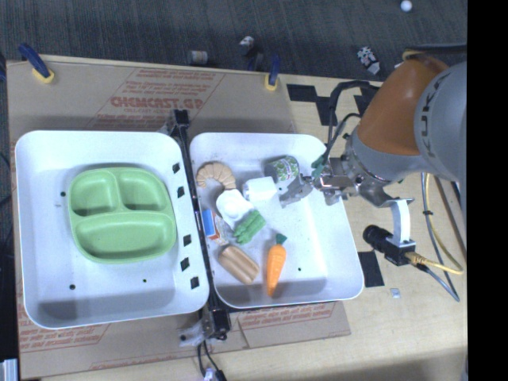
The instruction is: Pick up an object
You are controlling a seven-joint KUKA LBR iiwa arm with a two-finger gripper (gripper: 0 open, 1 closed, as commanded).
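Note:
My gripper (297, 190) hangs over the upper middle of the right bin (337, 248), reaching in from the right. Just up and left of it lies a crumpled green-grey packet (282, 167), and a white block (259, 187) sits right at its left. Nothing shows held in it. Further left are a tan bagel (215, 175) and a white cup (232, 205). Lower down lie a green ridged piece (250, 226), an orange carrot (275, 267) and a tan bread roll (238, 263).
The left bin (40, 292) holds a green divided plate (123, 214). A small teal bit (280, 238) and a blue-and-red stick (208, 223) lie in the right bin. Black clips run along the wall between the bins (189, 213).

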